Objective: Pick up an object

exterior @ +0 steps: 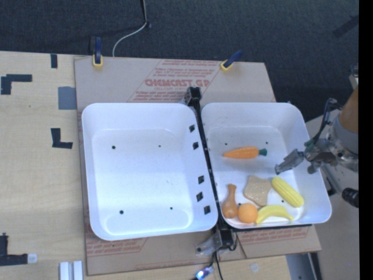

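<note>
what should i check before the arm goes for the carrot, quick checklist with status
1. Carrot lies alone on the right bin floor, apart from the other food: ok
2. Gripper directly above the carrot: not ok, it sits to the carrot's right
3. Gripper free of any load: ok, nothing seen between its fingers
4. Finger opening wide enough: cannot tell
5. Corn, bread and banana away from the carrot: ok
</note>
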### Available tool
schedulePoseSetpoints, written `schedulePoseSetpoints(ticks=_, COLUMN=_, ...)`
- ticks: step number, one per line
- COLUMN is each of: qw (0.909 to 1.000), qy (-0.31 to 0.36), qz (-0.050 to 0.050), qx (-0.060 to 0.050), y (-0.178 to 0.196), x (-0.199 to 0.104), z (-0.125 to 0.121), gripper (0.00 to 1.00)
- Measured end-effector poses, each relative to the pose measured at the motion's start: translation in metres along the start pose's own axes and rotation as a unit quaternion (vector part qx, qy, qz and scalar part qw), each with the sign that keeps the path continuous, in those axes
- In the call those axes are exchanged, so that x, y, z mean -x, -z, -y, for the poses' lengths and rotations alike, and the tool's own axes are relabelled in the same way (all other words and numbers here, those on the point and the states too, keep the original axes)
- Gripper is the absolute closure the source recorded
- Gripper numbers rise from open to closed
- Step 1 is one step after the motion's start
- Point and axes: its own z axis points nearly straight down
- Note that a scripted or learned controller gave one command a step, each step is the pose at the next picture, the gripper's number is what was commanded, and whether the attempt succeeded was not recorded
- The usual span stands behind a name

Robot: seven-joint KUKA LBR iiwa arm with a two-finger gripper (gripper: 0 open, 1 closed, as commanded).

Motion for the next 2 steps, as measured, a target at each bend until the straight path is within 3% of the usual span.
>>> schedulePoseSetpoints(ticks=1, qw=1.0, qy=0.0, qz=-0.002, qx=-0.005, y=-0.107, x=-0.009, z=0.015, gripper=0.0)
schedulePoseSetpoints(ticks=2, qw=1.0, qy=0.001, qz=-0.001, qx=0.0, y=-0.12, x=0.009, z=-0.038, gripper=0.0)
